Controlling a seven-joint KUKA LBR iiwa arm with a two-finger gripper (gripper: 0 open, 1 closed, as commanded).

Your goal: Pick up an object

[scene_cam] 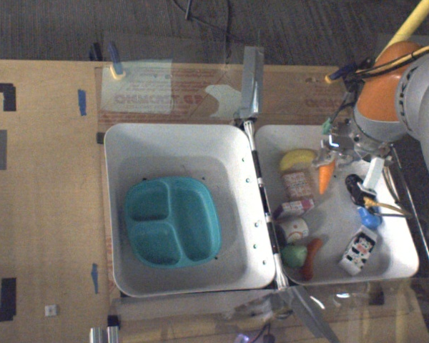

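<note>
My gripper (334, 148) hung over the right bin's (400, 252) far end, fingers hidden, grip unclear | carrot (324, 177) just below it | banana (297, 160) to its left | teal tray (171, 221) far left in the other bin (129, 148)

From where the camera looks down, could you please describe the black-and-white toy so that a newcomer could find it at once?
Start at the right-hand white bin, the one crowded with small toys. Go to its near right corner, below the blue piece. The black-and-white toy lies there apart from the rest: a boxy white block with black patches, unlike the coloured toy food on the bin's left side.
</note>
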